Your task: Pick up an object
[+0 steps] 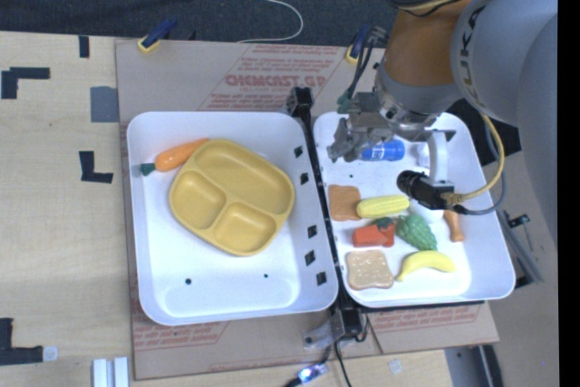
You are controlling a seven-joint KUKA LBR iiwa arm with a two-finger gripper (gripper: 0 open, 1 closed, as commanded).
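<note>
Grey arm [480, 41] low over right bin [485, 281]

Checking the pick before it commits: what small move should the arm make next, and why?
Probably a short straight descent. The pincer hovers at the far end of the right bin, beside the blue bottle; that bottle looks like the nearest target, apart from the other toy food.

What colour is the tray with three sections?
Yellow. The divided tray shows clearly in the camera view.
</note>
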